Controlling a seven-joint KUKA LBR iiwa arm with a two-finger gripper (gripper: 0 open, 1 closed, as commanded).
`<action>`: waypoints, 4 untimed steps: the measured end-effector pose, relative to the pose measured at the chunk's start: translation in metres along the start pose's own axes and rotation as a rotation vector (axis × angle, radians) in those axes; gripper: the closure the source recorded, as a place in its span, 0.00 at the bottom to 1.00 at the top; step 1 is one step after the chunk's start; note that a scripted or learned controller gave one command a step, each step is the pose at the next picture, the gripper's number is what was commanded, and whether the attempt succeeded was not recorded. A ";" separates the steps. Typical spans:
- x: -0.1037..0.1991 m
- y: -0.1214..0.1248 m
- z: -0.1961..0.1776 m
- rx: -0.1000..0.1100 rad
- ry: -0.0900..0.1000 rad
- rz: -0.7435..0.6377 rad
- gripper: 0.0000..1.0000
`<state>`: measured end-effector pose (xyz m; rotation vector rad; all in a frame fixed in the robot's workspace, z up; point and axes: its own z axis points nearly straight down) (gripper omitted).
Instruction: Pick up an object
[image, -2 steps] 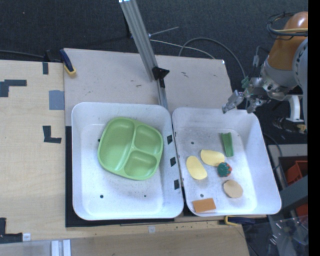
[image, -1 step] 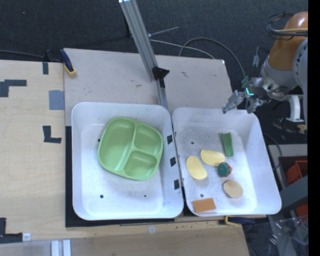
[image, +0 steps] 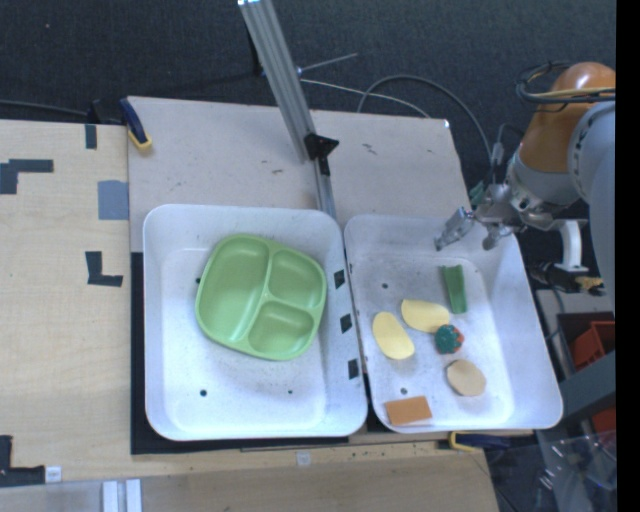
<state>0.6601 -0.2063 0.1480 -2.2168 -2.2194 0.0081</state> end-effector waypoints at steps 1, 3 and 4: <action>0.001 -0.001 0.055 0.000 0.000 -0.001 0.00; 0.003 0.001 -0.024 -0.013 -0.001 -0.001 1.00; 0.004 0.002 -0.078 -0.012 -0.001 -0.001 1.00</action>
